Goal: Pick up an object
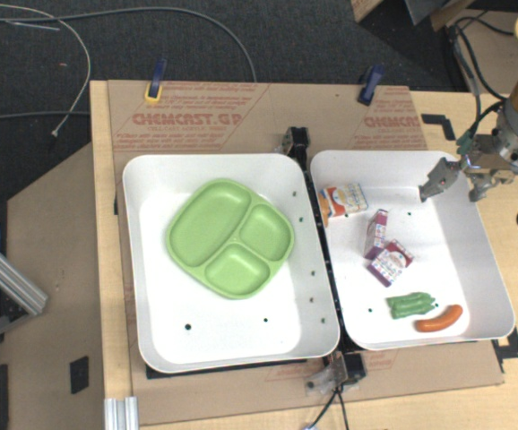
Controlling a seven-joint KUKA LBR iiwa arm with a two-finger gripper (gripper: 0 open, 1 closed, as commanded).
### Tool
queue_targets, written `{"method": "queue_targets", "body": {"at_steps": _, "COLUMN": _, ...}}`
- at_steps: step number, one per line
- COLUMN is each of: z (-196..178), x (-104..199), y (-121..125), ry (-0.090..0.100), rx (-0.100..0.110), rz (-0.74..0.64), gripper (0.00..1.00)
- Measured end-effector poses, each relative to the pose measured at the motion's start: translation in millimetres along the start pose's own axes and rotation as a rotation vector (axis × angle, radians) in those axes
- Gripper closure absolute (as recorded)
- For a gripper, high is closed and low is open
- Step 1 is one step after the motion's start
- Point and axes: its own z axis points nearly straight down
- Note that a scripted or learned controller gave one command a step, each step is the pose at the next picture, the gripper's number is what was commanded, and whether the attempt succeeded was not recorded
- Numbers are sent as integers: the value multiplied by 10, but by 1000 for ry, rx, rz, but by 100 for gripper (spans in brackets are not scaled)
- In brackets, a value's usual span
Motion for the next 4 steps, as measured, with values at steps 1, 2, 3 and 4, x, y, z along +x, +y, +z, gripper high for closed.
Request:
{"method": "queue_targets", "body": {"at_steps": 1, "z": -70, "x": 5, "y": 26, "ry": -3, "rx": -13, "rz": -3, "gripper": 0}}
{"method": "queue_targets", "body": {"at_steps": 2, "z": 526, "x": 8, "y": -48, "ry": -1, "rx": -7, "rz": -3, "gripper": 0}}
{"method": "queue_targets", "body": {"at_steps": 3, "z": 1118, "x": -14, "y": -22, "ry": -2, "rx": -12, "rz": -3, "gripper": 0}}
{"method": "queue_targets", "body": {"at_steps": 4, "z": 1516, "x": -6, "y": -23, "ry": -1, "rx": -8, "rz": -3, "gripper": 0}}
